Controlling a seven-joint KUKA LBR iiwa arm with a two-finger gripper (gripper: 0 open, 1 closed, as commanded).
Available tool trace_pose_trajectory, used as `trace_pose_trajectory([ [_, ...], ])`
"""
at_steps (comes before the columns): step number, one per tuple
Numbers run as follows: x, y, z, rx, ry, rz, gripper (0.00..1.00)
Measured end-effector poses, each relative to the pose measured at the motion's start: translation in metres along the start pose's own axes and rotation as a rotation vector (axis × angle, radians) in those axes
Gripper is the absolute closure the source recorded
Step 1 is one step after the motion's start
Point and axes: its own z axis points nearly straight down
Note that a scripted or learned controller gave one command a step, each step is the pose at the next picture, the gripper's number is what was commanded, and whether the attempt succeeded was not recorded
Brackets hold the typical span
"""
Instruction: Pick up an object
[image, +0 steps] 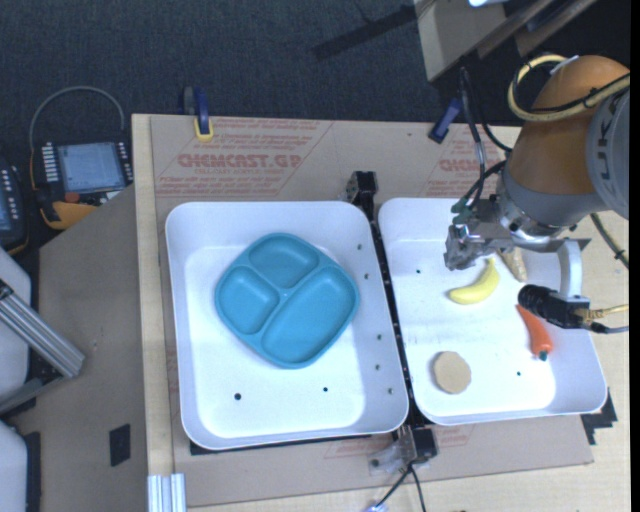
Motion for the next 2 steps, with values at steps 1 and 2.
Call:
trace_pose_trajectory([
  [1, 0.050, 0.016, -0.011, -0.001, 0.001, -0.001, 1.00],
  [2, 0.100, 0.037, -0.001, 0.000, 0.001, -0.001, 1.00],
])
